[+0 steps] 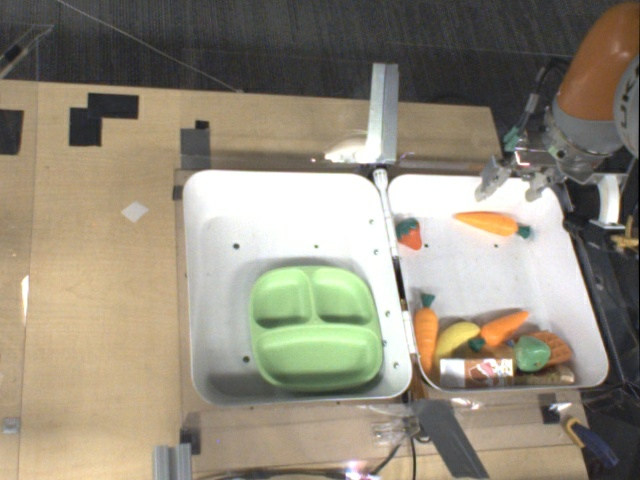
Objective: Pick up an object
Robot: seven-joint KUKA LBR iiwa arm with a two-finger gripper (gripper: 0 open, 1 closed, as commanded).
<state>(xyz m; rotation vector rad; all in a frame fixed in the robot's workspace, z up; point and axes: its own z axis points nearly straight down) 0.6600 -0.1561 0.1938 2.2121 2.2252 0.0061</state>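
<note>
White bin [560,258]: carrot [490,224] just below pincer [517,182]

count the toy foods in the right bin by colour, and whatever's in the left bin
Orange carrots: 3
Red strawberry: 1
Yellow banana: 1
Orange and green piece in the near corner, kind unclear: 1
Boxed item with red and white label: 1
Green tray, left bin: 1
Total: 8

The arm [600,68] is cut off at 3 o'clock; toys piled at 5 o'clock [520,353] overlap and hide each other.
</note>
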